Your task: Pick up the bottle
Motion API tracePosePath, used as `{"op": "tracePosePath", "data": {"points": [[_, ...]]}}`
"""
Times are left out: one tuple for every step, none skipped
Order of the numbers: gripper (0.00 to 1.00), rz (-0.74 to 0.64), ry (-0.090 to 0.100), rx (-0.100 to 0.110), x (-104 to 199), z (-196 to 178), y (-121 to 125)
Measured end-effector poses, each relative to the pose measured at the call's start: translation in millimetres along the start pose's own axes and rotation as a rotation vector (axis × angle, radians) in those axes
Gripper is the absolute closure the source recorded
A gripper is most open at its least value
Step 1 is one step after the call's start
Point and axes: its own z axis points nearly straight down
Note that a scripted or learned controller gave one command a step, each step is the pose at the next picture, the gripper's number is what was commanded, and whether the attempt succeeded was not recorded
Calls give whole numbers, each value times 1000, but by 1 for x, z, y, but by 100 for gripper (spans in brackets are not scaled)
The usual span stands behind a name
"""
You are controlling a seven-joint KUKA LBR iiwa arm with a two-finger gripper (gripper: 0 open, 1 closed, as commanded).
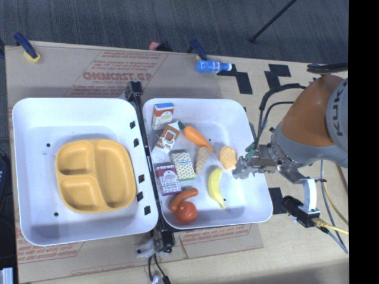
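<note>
Two white bins sit side by side. The gripper (241, 169) hovers over the right bin's (256, 201) right edge, near a banana (215, 186); its opening cannot be told. The bottle (212, 67) lies on the bench beyond it.

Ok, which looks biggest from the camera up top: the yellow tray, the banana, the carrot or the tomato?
1. Yellow tray, by far the largest.
2. Banana and carrot: they look about alike, so no ranking between them.
3. Tomato, the smallest.
</note>
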Motion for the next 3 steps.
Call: {"op": "tracePosePath", "data": {"points": [[100,3,-1,-2,41,-20,-5],[100,-231,0,0,62,-19,-6],[100,-542,-3,-3,46,-33,-5]]}}
